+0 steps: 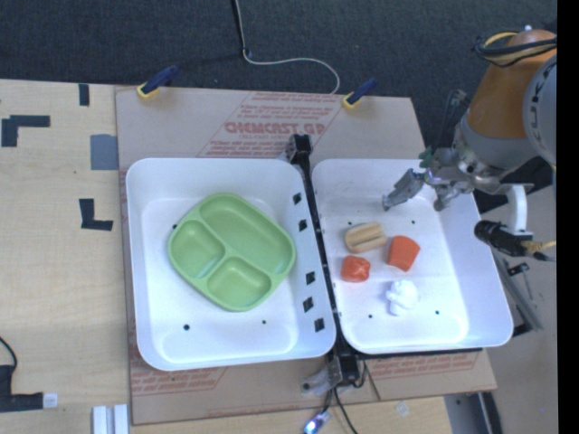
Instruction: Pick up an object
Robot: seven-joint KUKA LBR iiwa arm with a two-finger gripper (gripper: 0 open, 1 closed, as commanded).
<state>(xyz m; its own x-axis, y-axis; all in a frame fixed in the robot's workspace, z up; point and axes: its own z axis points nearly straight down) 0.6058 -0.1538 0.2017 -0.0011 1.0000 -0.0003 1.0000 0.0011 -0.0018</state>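
The right bin (461,324) holds a tan bun-shaped piece (364,236), an orange block (403,251), a red-orange piece (355,268) and a small white lump (401,296). My gripper (421,191) hangs over the back of that bin, above and to the right of the tan piece. Its two fingers are spread apart, with nothing between them. The arm reaches in from the right, its orange band (507,89) high at the frame's edge.
The left bin (154,333) holds a green divided plate (232,250). A black divider (312,242) runs between the bins. Cardboard (271,125) lies under both, clamped at the back. A cable (271,57) trails across the dark floor behind.
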